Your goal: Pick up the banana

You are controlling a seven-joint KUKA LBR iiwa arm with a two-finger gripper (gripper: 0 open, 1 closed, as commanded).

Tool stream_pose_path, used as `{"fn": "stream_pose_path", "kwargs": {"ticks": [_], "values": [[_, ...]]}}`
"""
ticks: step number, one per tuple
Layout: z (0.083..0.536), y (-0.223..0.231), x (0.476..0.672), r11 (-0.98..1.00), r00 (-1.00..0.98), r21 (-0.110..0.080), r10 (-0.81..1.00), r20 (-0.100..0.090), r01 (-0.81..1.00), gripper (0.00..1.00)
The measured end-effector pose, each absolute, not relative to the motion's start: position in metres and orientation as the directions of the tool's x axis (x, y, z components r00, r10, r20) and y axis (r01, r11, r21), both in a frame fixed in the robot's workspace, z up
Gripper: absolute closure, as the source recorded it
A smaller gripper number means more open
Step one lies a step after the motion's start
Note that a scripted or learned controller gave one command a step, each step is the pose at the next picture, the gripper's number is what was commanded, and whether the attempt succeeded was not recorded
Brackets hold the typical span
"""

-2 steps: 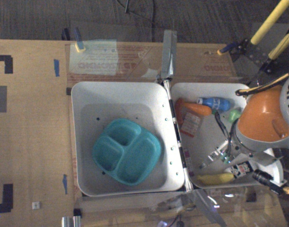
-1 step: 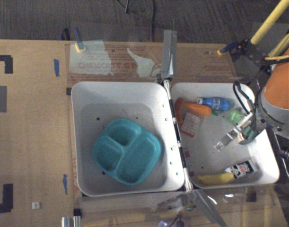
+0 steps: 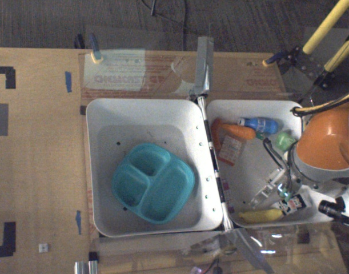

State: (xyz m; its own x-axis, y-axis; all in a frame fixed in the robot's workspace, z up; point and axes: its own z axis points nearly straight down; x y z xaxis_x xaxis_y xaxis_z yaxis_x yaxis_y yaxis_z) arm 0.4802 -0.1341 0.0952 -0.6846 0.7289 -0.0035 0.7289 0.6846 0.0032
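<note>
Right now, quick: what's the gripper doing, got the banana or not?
Gripper: low in the right bin, just above the banana; open or closed cannot be told. The banana lies on the bin floor by the near wall, not held.

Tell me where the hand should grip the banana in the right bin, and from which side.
Probably around its middle, coming straight down from above. The banana lies flat and lengthwise along the near wall of the right bin, so fingers would best close across its narrow width. The wall beside it leaves little room for a sideways approach. The hand is just above it.
</note>
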Motion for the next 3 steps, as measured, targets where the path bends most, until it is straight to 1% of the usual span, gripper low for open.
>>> {"fn": "stream_pose_path", "kwargs": {"ticks": [1, 2, 3], "values": [[0.227, -0.141, 0.541, 0.285, -0.285, 0.002, 0.959, -0.002, 0.959, 0.00], [0.093, -0.135, 0.480, 0.241, -0.241, 0.002, 0.970, 0.000, 0.970, 0.00], [0.103, -0.137, 0.480, 0.238, -0.238, 0.004, 0.971, -0.002, 0.971, 1.00]]}}
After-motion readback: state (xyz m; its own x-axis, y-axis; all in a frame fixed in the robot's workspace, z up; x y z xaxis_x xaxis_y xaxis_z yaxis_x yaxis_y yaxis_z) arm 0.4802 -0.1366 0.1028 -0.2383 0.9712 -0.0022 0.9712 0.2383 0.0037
